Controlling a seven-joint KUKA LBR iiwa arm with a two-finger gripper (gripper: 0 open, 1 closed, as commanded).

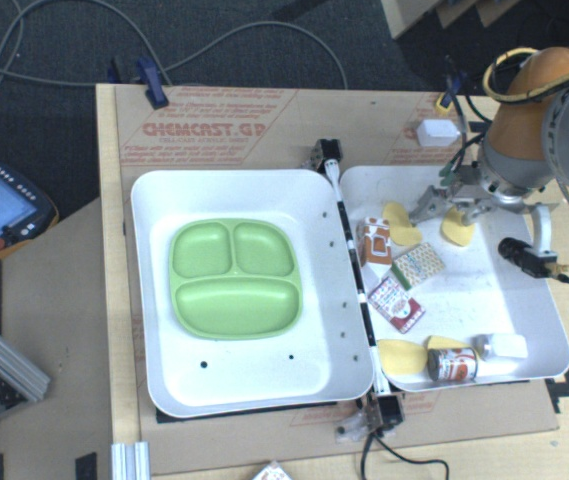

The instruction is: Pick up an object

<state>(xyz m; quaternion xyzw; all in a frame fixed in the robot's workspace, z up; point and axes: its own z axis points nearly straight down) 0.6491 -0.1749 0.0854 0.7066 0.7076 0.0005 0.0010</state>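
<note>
The two-finger gripper (453, 200) is seen spread and unladen, poised just above the small yellow foam chunk (458, 230) lying directly beneath.

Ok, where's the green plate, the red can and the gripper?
Green plate (234, 278), camera view, on its big lower compartment.
Red can (453, 365), camera view, on its label.
Gripper (451, 201), camera view, between its fingertips.

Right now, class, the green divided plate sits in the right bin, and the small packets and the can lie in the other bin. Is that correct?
Not quite. The camera view shows the green divided plate in the left bin, not the right. The small packets and the can lie in the other bin, the right bin.
</note>
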